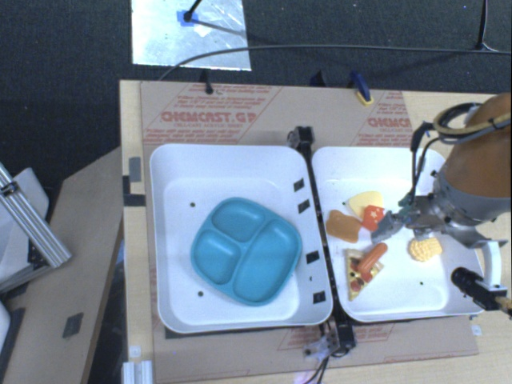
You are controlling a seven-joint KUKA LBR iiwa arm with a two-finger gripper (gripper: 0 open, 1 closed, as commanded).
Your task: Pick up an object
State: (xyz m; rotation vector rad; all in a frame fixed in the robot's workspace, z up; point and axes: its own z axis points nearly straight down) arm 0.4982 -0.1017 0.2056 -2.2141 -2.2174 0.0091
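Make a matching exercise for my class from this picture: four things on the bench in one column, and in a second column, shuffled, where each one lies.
Things
1. blue divided plate
2. corn cob
3. pizza slice
4. gripper

Places
A. right bin, near its front edge, left part
B. left bin, about the middle
C. over the right bin, beside the red and yellow food pieces
D. right bin, right part, below the arm

Pairs: 1-B, 2-D, 3-A, 4-C
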